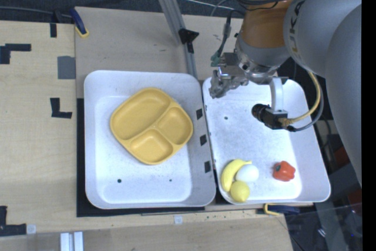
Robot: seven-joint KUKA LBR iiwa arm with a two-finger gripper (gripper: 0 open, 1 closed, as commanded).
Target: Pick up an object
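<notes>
The right bin (264,144) holds a yellow banana (232,171), a white egg (248,173) and a yellow lemon (239,190) clustered at its near left corner. A small red pepper (284,170) lies near the bin's front right. My gripper (220,84) hangs over the far left corner of the right bin, well away from all these items, with nothing seen between its fingers. The grey arm with its orange band (276,3) reaches in from the upper right.
A yellow divided plate (151,125) lies in the left bin (97,185). A slanted metal pole (170,3) rises behind the bins. A black cable and fitting (267,116) hang over the right bin's middle.
</notes>
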